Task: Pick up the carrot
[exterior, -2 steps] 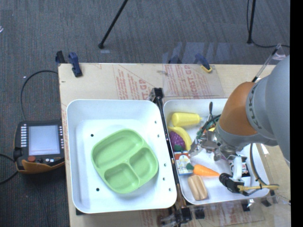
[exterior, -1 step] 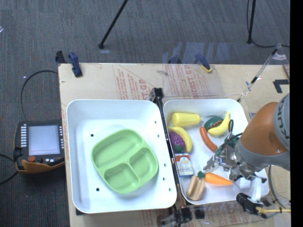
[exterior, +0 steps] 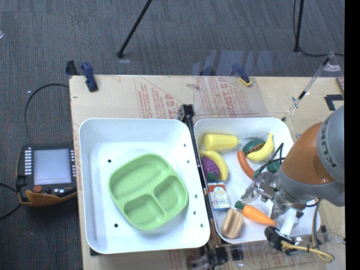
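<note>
Your gripper [exterior: 269, 200] hangs low over the right bin [exterior: 284, 124]; you cannot tell its finger state. The carrot [exterior: 257, 214] lies just below-left of it. Left of the tool sits the green tray [exterior: 147, 191]; beyond, the plywood bench [exterior: 135, 94] meets dark carpet [exterior: 56, 27].

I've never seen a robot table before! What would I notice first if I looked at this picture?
Probably the big grey arm with its orange band, reaching in from the right over the right white bin full of toy food. Its gripper hangs just above a small orange carrot with a green top near the bin's front edge. Next you'd spot the light green divided plate lying in the left white bin.
</note>
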Controlling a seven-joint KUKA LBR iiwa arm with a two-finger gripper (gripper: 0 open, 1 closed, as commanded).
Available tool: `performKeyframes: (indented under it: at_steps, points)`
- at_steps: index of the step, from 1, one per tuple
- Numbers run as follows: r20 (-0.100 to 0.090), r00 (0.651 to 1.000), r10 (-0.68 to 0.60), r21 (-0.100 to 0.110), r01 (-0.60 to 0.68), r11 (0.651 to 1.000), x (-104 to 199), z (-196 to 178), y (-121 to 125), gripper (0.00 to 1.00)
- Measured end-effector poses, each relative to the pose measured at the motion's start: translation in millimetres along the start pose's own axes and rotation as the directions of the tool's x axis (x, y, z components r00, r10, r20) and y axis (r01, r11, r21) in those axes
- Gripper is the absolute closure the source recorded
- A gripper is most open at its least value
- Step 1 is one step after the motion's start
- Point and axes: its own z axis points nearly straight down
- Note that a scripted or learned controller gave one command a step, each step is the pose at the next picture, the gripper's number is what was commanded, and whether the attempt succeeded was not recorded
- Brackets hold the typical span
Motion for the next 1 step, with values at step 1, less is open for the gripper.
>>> performKeyframes:
  at_steps: [1]
  points:
    - [0.0,1.0,0.004,0.005,-0.004,1.0,-0.7,-8.2,-0.7,1.0]
